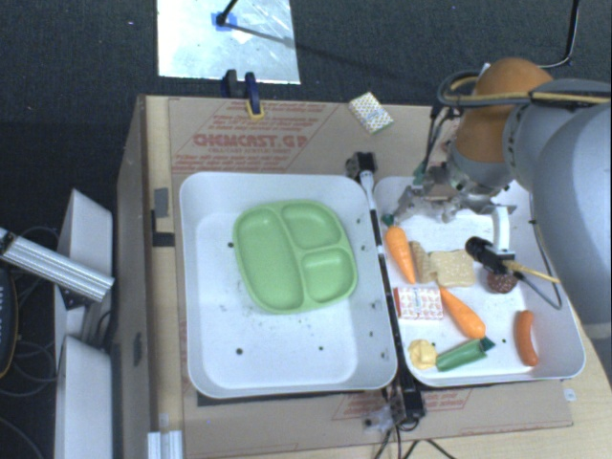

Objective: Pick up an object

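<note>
The right bin [564, 357] holds several toy foods: an orange carrot [397, 253] near its left wall, a tan slice of bread [453, 268], a red-and-white packet [418, 301], a second carrot [462, 315], a green vegetable [462, 353], a yellow piece [422, 353], an orange-red sausage [525, 338] and a brown round piece [499, 280]. My gripper [404, 208] hangs low over the far left corner of this bin, just above the first carrot's upper end. Nothing shows in its grasp.
The left bin [206, 352] holds a green divided plate [292, 254]. A divider rail [378, 256] runs between the bins. The grey arm [564, 170] covers the right bin's far right corner. A small patterned block [370, 111] lies on the cardboard behind the bins.
</note>
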`<act>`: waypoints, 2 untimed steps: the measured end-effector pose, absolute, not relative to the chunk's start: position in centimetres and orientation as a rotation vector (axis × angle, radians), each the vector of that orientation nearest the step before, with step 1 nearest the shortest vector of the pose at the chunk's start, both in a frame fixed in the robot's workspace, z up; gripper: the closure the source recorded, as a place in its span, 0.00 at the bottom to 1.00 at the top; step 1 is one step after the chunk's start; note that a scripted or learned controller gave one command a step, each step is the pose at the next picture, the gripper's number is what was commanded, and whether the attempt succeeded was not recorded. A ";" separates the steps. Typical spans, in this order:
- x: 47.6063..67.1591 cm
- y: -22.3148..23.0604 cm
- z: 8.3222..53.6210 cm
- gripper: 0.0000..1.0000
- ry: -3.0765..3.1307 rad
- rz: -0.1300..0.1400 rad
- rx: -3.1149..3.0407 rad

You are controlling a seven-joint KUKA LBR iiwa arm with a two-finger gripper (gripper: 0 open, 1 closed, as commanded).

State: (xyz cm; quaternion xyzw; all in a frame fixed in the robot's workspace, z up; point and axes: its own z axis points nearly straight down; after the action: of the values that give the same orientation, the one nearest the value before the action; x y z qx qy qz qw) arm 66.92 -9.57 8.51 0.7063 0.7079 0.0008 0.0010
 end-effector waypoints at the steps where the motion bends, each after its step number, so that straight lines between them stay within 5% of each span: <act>1: 67.0 -9.5 9.6 1.00 2.223 0.006 2.215; 2: 67.0 -9.6 9.6 0.00 2.223 0.006 2.215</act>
State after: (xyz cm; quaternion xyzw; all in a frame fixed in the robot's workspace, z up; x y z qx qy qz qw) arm 67.02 -9.55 9.62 0.7058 0.7084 0.0019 0.0017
